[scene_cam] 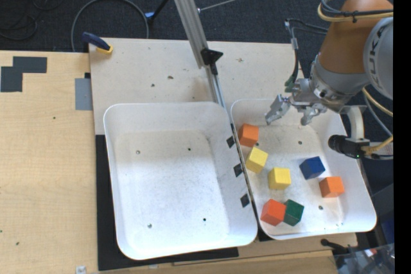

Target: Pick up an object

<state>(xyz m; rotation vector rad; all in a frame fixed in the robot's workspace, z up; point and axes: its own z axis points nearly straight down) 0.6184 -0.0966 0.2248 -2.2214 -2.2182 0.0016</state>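
- Nearest to me, I see the left bin point(122, 202), a shallow white tray with a speckled floor, on the bench.
- Beside it on the right I see the right bin point(363, 218), which holds all the blocks.
- At the near end of that bin, a red-orange block point(273, 211) and a green block point(293, 212) sit touching, red on the left.
- A little farther in, an orange block point(331, 186) lies toward the right wall, well apart from that pair.
- Next I see a blue block point(312, 167), just beyond the orange one and slightly left of it.
- A yellow block point(279, 178) sits mid-bin, and a second yellow block point(256, 159) lies just left and beyond it, near the divider between the bins.
- Farther still, another orange block point(248, 135) rests against the left wall of the right bin, just beyond the second yellow one.
- Over the far end of the right bin I see the gripper point(295, 111), its two fingers spread apart with nothing between them; it hangs to the right of the far orange block, not touching it.
- Behind it the grey arm point(350, 48) with its orange band comes in from the right.
- Farthest, a slanted aluminium rail point(187, 9) rises from the bench, with dark floor and cables beyond.
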